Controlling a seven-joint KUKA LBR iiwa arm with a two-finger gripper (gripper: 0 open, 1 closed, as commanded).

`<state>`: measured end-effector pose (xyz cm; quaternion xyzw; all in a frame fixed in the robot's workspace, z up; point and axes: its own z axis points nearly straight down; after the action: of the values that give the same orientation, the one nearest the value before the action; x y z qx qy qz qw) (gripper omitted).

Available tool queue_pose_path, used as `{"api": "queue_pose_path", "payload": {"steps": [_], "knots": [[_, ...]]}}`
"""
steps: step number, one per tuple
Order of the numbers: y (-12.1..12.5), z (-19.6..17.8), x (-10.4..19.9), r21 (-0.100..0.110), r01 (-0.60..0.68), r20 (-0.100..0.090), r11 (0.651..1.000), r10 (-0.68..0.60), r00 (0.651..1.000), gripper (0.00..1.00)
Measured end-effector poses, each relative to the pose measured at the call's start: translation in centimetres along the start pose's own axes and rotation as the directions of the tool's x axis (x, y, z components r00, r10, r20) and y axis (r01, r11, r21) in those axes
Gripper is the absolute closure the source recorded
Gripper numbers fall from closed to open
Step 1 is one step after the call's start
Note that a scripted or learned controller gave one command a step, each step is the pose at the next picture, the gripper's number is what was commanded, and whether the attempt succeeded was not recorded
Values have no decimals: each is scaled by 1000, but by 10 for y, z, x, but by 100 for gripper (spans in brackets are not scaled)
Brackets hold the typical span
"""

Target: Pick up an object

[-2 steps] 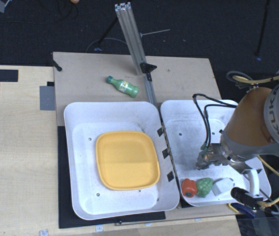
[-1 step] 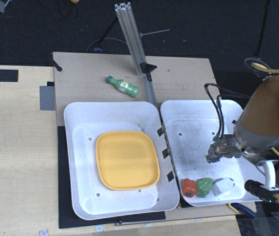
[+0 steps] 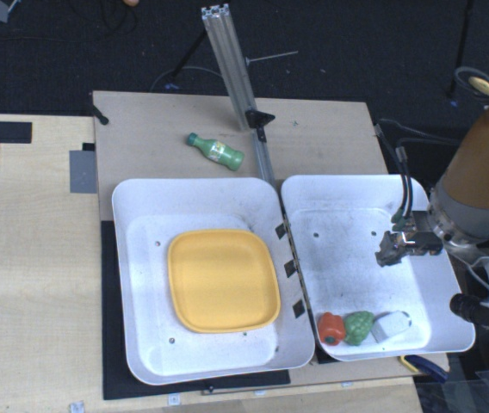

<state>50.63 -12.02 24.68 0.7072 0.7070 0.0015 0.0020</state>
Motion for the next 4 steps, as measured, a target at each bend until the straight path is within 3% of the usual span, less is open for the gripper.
{"api": "queue_pose_path", "payload": {"steps": [1,3,4], "knots": [[0,-27,-1,3,0,0,1000,0,1000,100],[29,-5,88,7,3,-1,1000,-3,1000,100],[54,7,126,7,2,-1,1000,-2,1000,100]]}}
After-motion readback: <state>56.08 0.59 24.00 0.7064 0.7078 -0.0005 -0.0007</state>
